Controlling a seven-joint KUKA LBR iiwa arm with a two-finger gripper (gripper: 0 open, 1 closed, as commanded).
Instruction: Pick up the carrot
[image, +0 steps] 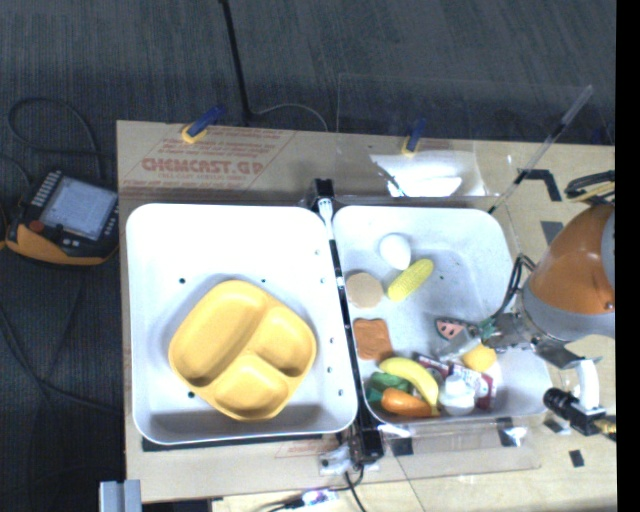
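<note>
carrot sits wedged under the banana in the right bin's near corner, gripper hanging nearby, can't tell its finger state

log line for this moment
task: pick carrot | carrot: right bin front, beside banana | arm: over bin's right edge | grasp: none seen

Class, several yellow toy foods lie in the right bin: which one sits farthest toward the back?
The yellow plastic corn cob, beside the white egg; the yellow banana and yellow lemon lie near the front wall.
</note>
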